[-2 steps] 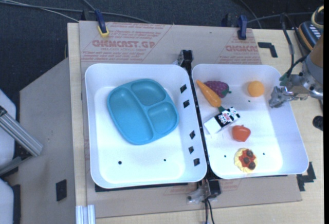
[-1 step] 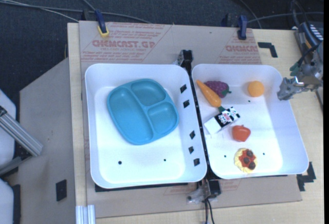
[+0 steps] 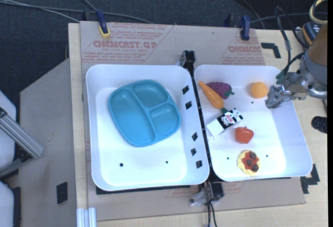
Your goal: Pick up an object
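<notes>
Picking up one toy well means choosing one that sits by itself — the orange ball [image 3: 258, 89] looks like the best one to me, because it has bare white floor on all sides.

From the camera above the bench, the right bin [image 3: 291, 132] is the place to look from. The orange ball sits near its back wall. Just beside the ball, toward the bin's right wall, the gripper [image 3: 274, 99] hangs low, close to the ball but apart from it. The gripper looks small and blurry, so I cannot tell how wide it is, and I see no toy in it.

Near the bin's left wall lie a carrot [image 3: 212, 94] and purple grapes [image 3: 220, 87], touching each other — harder to grab. A black and white toy [image 3: 225, 121] is near the middle, a red toy [image 3: 243, 134] just beside it, and a small pizza [image 3: 248, 161] near the front wall.

I think the gripper should slide over the ball, then go straight down around it.
</notes>
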`<control>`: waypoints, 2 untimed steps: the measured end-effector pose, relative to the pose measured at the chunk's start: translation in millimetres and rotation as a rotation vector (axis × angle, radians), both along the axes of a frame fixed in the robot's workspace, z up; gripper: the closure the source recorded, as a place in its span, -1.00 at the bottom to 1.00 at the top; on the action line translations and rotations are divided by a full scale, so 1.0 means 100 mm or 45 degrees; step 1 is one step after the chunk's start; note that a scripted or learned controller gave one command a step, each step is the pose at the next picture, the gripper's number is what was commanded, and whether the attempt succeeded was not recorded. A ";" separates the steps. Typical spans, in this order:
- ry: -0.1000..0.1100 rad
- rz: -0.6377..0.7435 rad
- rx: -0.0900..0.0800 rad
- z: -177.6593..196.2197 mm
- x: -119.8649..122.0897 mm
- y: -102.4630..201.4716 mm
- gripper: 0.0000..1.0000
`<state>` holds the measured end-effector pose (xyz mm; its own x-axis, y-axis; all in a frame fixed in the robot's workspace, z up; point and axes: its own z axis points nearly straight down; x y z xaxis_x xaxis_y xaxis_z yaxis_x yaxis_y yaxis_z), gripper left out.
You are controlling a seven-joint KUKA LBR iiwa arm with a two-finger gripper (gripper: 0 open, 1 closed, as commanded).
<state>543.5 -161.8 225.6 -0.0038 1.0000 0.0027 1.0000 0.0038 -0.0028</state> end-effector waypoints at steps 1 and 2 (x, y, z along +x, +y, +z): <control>-0.001 0.003 0.000 0.04 0.03 0.51 1.00; 0.000 0.002 0.001 0.09 -0.09 0.96 1.00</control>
